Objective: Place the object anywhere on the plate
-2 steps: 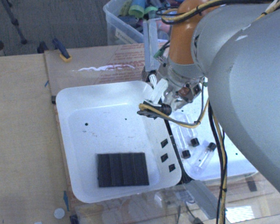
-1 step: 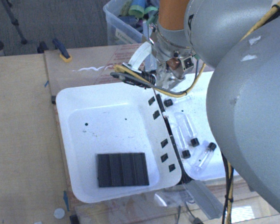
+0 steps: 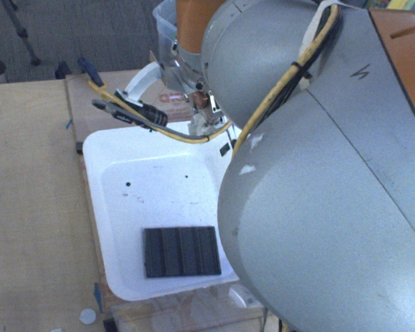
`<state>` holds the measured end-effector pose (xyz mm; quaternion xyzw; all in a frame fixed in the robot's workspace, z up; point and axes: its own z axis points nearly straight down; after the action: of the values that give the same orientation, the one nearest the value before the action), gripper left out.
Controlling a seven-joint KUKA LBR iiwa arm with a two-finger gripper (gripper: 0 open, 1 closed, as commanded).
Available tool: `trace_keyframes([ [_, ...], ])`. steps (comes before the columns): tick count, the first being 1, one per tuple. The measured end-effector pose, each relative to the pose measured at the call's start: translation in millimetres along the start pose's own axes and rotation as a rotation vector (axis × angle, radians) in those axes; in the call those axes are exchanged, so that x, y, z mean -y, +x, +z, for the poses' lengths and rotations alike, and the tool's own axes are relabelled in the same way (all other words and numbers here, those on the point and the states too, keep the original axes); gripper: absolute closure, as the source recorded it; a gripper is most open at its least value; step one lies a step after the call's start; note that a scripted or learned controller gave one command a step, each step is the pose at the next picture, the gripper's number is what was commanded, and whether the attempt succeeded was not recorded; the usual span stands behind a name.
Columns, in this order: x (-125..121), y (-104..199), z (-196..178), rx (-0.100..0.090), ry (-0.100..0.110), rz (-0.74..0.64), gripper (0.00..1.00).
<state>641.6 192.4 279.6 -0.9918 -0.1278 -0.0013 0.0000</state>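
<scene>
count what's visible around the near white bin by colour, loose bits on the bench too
Dark grey: 1, the ribbed slab lying in the near white bin
Light grey: 1, the small round disc on the bench
White: 1, the bin itself
Total: 3

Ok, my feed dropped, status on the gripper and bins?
Gripper over far bin, fingers unreadable. Dark ribbed plate in near bin. Arm blocks the right side.
</scene>
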Motion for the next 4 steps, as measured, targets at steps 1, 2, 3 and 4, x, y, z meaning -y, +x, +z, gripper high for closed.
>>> trace_keyframes([
  [1,50.9,-66.1,-92.7,0.000,-0.001,-0.167,1.00],
  [2,39.7,-31.2,-61.1,0.000,-0.001,0.018,1.00],
  [3,33.4,-2.0,-128.3,0.000,-0.001,-0.042,1.00],
  [4,39.7,-23.2,-155.0,0.002,-0.002,-0.147,1.00],
])
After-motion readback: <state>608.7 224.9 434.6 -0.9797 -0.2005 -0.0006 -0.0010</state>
